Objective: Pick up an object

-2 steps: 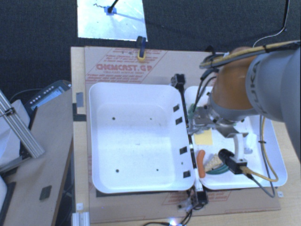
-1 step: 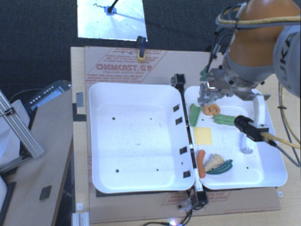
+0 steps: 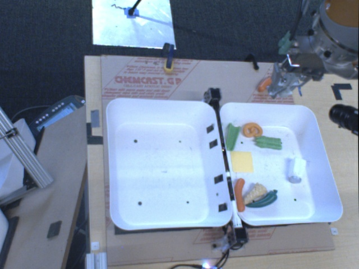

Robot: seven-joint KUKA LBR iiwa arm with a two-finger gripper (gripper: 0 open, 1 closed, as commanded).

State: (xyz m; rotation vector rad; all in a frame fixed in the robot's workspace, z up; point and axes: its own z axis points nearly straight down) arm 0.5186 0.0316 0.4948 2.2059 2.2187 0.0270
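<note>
End effector [image 3: 283,80] raised past the right bin [image 3: 322,150] far rim, apparently pinching a small orange piece [image 3: 265,85], grip marginal, could slip out onto the counter [image 3: 235,74].

We are looking down on a robotics lab or test cell. The counter [image 3: 185,74] is a flat brown sheet printed with red lettering, and on it sit two shallow white plastic bins side by side, the left bin [image 3: 162,161] and the right bin [image 3: 314,150], joined by a black hinged strip [image 3: 220,144]. The right one holds small toy foods such as a flat yellow cheese square [image 3: 242,162]. A grey industrial arm with an orange band [image 3: 336,15] reaches in at upper right. Dark carpet [image 3: 45,38], a shiny metal floor plate [image 3: 132,15] and a slanted aluminium rail [image 3: 22,150] surround the setup.
</note>
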